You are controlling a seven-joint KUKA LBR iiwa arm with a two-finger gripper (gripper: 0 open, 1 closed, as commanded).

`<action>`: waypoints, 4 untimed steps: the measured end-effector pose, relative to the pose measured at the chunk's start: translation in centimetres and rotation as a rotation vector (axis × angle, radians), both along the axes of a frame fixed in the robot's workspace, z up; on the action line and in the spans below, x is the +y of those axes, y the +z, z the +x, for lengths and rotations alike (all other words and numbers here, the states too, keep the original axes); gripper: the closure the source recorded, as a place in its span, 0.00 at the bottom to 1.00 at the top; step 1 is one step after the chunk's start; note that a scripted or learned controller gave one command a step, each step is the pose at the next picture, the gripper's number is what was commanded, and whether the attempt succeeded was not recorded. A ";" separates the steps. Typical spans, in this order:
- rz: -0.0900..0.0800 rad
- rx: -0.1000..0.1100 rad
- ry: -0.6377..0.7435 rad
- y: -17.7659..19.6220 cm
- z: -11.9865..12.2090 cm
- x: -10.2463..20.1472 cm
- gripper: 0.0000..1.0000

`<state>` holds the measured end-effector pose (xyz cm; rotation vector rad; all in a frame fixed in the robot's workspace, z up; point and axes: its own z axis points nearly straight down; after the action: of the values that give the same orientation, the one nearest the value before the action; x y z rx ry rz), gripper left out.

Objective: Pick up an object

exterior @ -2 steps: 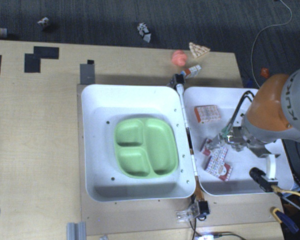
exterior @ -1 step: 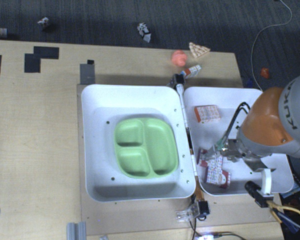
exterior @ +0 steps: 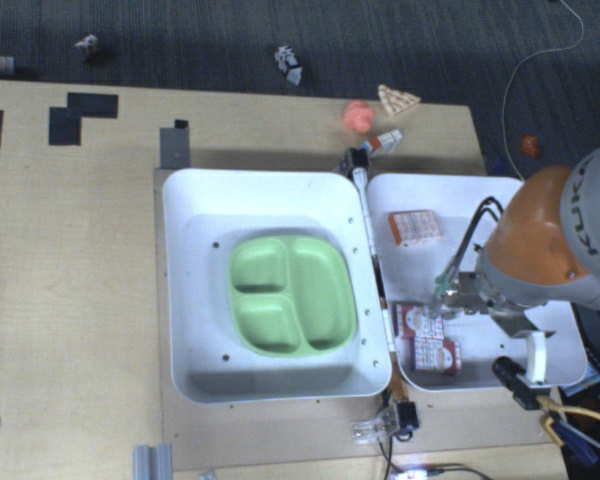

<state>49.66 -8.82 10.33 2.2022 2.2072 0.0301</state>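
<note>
The claw (exterior: pixel 450 303) sits low in the right bin (exterior: pixel 570 363), under the grey wrist and orange band of the arm (exterior: pixel 540 238), at the upper right corner of a red-and-white carton (exterior: pixel 427 338); whether it is apart or together cannot be told, since the wrist body covers it. Nothing can be seen gripped. The carton lies flat in the bin's near-left corner, close against the left wall and the front wall. A second, orange-and-white box (exterior: pixel 415 228) lies flat toward the far side of the same bin, well apart from the claw. The left bin (exterior: pixel 180 268) carries a green divided tray (exterior: pixel 290 293) at its centre. On the counter (exterior: pixel 70 298) beyond the bins lie a pink ball (exterior: pixel 358 117), a wedge-shaped piece (exterior: pixel 398 99) and a small tube (exterior: pixel 383 144), none within the working area. Judgement: the step in hand appears to be the descent onto the carton, the nearest candidate. To do it well, the claw should be centred over the carton rather than its corner, aligned across the narrower dimension, and kept off the adjacent bin walls, which leave little room on two sides. A corner grip on a flat carton risks slipping or pushing it into the wall; confirm it is seated before lifting.
</note>
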 end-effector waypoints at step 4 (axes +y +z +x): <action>-0.001 0.014 0.001 -1.3 2.2 -7.8 1.00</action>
<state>51.89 -16.62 9.04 2.2078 2.2146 0.0138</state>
